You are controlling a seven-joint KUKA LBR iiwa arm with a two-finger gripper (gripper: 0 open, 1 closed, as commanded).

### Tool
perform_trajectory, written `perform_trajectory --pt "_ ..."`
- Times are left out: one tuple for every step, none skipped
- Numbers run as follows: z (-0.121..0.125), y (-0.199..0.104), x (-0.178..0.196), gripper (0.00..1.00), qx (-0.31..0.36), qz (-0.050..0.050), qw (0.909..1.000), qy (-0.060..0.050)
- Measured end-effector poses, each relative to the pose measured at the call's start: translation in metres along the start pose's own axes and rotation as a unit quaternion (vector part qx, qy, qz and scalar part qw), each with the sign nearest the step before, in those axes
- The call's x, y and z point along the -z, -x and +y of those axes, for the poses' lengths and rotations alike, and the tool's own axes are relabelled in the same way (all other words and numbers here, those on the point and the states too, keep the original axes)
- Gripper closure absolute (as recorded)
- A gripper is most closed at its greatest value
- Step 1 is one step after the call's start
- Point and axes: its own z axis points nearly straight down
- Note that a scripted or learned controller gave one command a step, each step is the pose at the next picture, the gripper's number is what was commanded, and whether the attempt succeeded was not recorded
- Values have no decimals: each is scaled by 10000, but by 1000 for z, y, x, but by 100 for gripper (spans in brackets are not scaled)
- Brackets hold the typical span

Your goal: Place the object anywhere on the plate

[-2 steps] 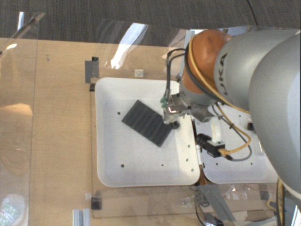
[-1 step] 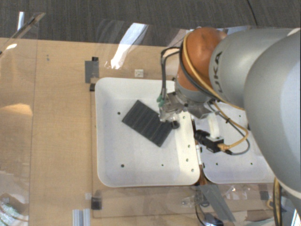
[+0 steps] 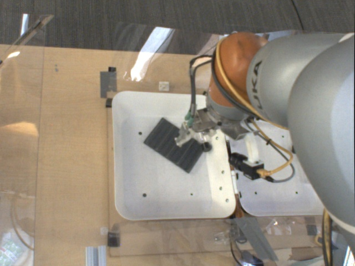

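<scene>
One arm, one dark ribbed plate, two bins.

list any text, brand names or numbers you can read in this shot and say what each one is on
"KU": large pale letters on the grey arm housing, just past the orange band; the rest of the word is cut off by the housing's curve.
The small square tag on the bench above the left bin: too small and blurred to read.
No marking is legible on the dark ridged plate or the gripper.
</scene>
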Motion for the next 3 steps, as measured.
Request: perform_trajectory --pt "2 -1 11 100 25 -3 10000 26" --pt "-8 -4 0 100 -2259 2 9741 -10" --pt "-8 -4 0 0 -2256 1 9742 -9"
